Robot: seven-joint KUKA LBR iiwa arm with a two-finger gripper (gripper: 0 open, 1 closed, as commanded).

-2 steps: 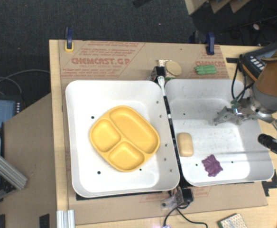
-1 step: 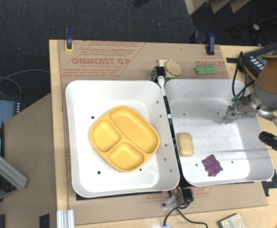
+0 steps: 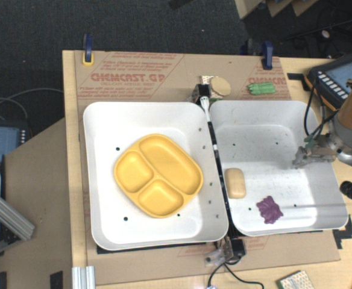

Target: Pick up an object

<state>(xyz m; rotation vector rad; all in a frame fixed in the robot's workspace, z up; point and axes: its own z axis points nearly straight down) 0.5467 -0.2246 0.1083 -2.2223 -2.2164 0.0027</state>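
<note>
In the left bin lies a yellow plate divided into three compartments. The right bin holds a tan, rounded block against its left wall and a small purple, crumpled object near its front. My gripper reaches in over the right bin's right side, low above the floor. It is well apart from both objects, up and to the right of the purple one. Nothing shows in its grasp.
The grey arm comes in from the right edge over the bin's rim. On the cardboard behind the bins lie a green item and a round tan disc. A black device with cables sits at the back right.
</note>
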